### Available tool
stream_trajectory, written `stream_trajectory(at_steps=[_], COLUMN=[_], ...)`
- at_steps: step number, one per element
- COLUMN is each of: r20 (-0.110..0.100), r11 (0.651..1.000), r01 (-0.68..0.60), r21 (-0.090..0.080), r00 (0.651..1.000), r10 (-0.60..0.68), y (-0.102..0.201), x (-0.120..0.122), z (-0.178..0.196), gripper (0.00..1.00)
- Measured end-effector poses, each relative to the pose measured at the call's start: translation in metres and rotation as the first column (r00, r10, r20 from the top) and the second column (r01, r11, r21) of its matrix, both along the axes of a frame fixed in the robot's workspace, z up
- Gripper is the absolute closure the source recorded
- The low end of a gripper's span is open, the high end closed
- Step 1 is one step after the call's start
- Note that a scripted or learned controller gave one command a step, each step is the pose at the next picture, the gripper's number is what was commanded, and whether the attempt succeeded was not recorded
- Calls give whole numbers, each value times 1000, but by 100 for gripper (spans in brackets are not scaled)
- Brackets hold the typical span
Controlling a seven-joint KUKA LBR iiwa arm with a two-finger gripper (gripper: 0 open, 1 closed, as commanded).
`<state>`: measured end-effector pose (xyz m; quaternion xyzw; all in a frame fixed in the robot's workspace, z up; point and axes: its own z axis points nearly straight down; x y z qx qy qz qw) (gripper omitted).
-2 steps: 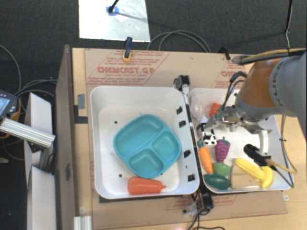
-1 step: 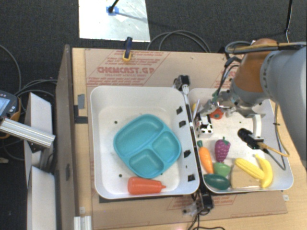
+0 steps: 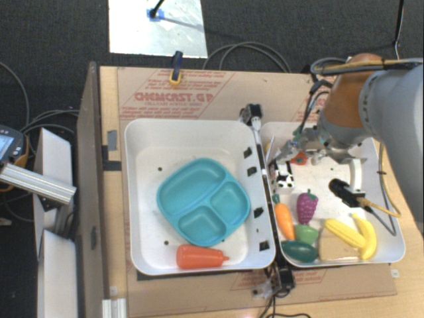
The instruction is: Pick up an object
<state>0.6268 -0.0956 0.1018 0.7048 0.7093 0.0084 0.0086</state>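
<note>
My pincer [image 3: 296, 152] sits low over the right bin's [image 3: 395, 244] far-left corner, can't tell its state, nothing visibly held, so pick not done: small orange piece [image 3: 301, 158] just beside it, carrot [image 3: 284, 221] and purple grapes [image 3: 306, 207] nearer the front edge.

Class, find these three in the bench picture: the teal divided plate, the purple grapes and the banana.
teal divided plate [image 3: 203, 203]: camera view, its central ridge.
purple grapes [image 3: 306, 208]: camera view, middle of the bunch.
banana [image 3: 366, 236]: camera view, its curved body.
</note>
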Motion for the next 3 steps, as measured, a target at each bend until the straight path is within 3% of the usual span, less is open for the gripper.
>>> stream_trajectory(at_steps=[1,2,3], r20=[18,2,3], r11=[1000,1000,1000], r01=[6,1,-1], r21=[-5,-3,1], r00=[1000,1000,1000], r10=[-6,-1,1], y=[-4,-5,-4], x=[12,11,11], z=[0,0,13], gripper=[0,0,100])
